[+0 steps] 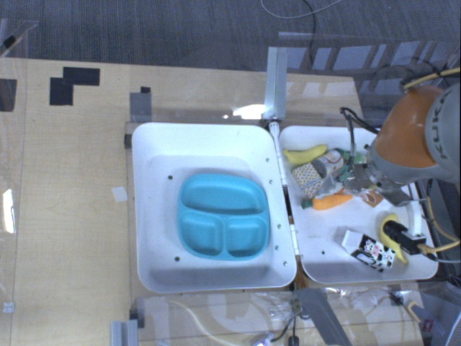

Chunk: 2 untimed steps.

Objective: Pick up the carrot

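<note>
Just left of jaws point(351, 179) — carrot point(331, 202), touching

The tray point(222, 216) lies in the left bin point(148, 193); the carrot point(333, 202) lies in the right bin point(324, 262), seemingly below the banana point(305, 153)

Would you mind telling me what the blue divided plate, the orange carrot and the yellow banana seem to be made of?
The blue divided plate looks like moulded plastic: uniform colour, smooth matte surface, rounded compartment walls. The orange carrot is probably a plastic or rubber toy, given its even, flat colour, though real cannot be ruled out. The yellow banana also looks like toy plastic, evenly yellow and unblemished; the view is too coarse for certainty.
</note>
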### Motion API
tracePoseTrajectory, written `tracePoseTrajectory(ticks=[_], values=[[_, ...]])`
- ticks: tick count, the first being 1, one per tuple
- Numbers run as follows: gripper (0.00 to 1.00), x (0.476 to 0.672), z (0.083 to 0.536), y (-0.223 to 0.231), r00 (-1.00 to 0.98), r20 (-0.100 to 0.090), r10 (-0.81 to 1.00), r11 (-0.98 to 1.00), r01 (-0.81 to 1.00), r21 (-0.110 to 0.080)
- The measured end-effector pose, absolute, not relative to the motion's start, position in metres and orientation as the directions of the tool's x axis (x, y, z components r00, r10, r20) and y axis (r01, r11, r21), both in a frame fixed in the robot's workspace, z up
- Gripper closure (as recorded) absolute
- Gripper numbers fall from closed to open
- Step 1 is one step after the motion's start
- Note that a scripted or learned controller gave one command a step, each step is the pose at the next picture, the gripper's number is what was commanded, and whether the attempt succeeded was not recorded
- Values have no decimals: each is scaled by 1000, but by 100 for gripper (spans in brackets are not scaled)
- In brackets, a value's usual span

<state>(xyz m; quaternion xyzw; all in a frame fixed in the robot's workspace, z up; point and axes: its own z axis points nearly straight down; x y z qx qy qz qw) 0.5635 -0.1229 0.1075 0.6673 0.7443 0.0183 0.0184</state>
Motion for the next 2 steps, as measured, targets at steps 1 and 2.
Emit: tracePoseTrajectory(ticks=[1, 2], values=[[0, 537, 90, -86, -38, -3, 999, 38, 999, 18], [0, 501, 90, -93, 331, 5, 943, -331, 943, 17]])
